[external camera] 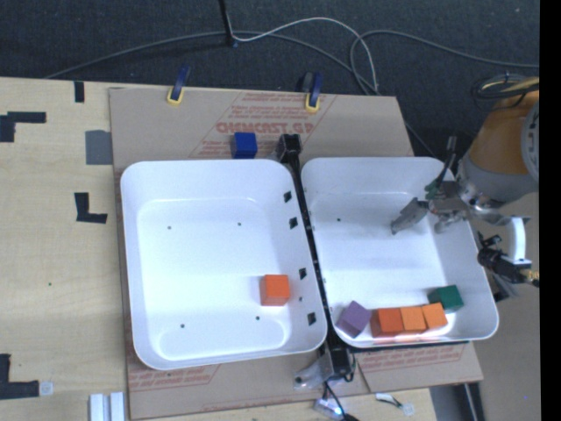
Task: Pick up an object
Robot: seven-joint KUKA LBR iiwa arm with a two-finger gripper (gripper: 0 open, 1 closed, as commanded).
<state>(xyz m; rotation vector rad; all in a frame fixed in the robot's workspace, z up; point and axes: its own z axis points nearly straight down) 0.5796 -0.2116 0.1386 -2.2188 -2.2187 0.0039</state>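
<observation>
Cardboard sheet (263, 121), red print unreadable

Orange cube (275, 289) in left bin; purple (353, 318), orange (409, 320), green blocks (447, 297) line right bin's near wall

- Jaws (423, 215) spread apart, nothing between them, over the right bin (351, 178).
- Purple block (353, 318), three orange blocks (409, 320) and a green block (448, 297) along its near wall.
- Lone orange cube (275, 289) in the left bin (175, 178).

Arm (508, 139) cut off at right edge; green block (448, 297) partly behind bin rim.
</observation>
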